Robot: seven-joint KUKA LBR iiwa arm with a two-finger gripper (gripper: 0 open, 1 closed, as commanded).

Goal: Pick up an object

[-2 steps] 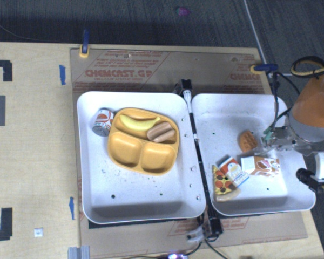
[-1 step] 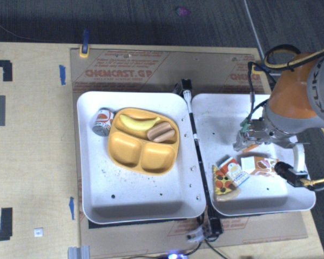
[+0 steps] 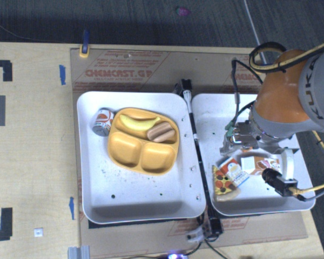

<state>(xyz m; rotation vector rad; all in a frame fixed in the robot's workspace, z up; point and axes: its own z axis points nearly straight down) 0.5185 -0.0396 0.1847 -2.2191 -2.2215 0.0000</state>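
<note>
In the right bin (image 3: pixel 205 117), the KUKA arm (image 3: pixel 291 90) hangs low over the middle, its gripper (image 3: pixel 243 144) just above a small carton (image 3: pixel 255 165) and a toy pizza slice (image 3: pixel 225 181) lying near the front-left corner; whether it is open or closed cannot be told. In the left bin (image 3: pixel 92 188), a yellow divided tray (image 3: pixel 143 155) carries a banana (image 3: pixel 135 123) and a hot dog (image 3: pixel 161 132), with a small can (image 3: pixel 102 122) touching its left rim near the bin's back-left corner.

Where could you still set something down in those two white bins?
Left bin: bare floor in front of the yellow tray. Right bin: bare far corner. Its near end is crowded with the gripper, pizza slice and cartons.
</note>
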